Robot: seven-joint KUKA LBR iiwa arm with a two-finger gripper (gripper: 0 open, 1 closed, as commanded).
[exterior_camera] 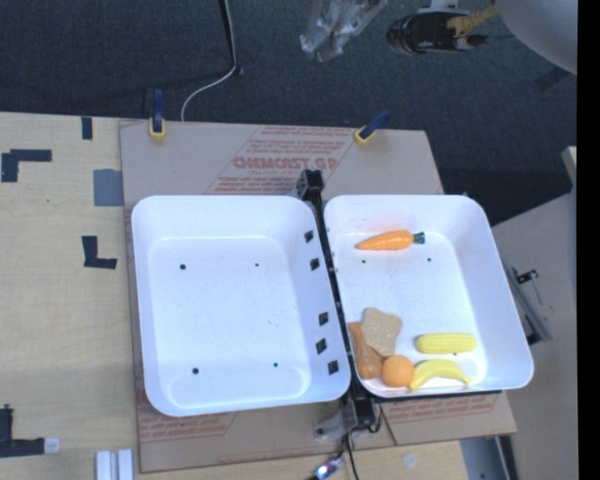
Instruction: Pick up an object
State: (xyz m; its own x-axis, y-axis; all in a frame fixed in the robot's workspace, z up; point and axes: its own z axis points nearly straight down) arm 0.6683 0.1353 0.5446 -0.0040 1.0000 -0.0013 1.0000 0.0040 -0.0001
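The right bin (473, 281) holds several toy foods. An orange carrot (389, 241) lies near its far side. At the near edge sit a tan bread slice (382, 329), a brown sausage-like piece (364, 356), a round orange (397, 371), a yellow corn cob (445, 344) and a yellow banana (439, 376). My gripper (330, 30) hangs high at the top of the view, well beyond the bins' far edge, blurred and apart from every object. The arm's dark wrist (431, 28) trails off to its right.
The left bin (150, 281) sits beside the right one, joined by a black clip strip (323, 281). Both rest on a cardboard sheet (272, 164) held by two clamps. A white cable (211, 80) runs across the dark floor behind.
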